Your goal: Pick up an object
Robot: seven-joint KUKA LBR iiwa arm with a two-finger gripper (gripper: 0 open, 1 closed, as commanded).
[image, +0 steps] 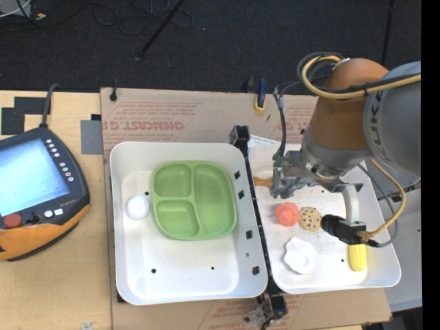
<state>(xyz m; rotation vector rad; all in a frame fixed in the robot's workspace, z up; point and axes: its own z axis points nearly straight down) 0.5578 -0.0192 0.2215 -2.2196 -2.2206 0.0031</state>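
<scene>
Since nothing looks grabbed yet, quick rundown: left to right, guesses marked as guesses.
Left bin (130, 280): white ball (137, 207) sits just beside the green divided plate (194, 201), on its left.
Pincer (283, 190): hanging low over the left side of the right bin (385, 267), just above the red ball (287, 214). Can't tell from here if it's wide or narrow, and I see nothing in it.
Likely target: the red ball, near that bin's left wall, touching or almost touching the cookie (310, 218) on its right.
Handling guess: probably light toy food, smooth and round, so it could roll or squirt out. I'd pinch straight across the middle.
Looks: reddish pink, matte, kinda tomato-like.
Further right: white lumpy piece (300, 256) toward the front, yellow corn-ish piece (357, 256) beyond it.
</scene>
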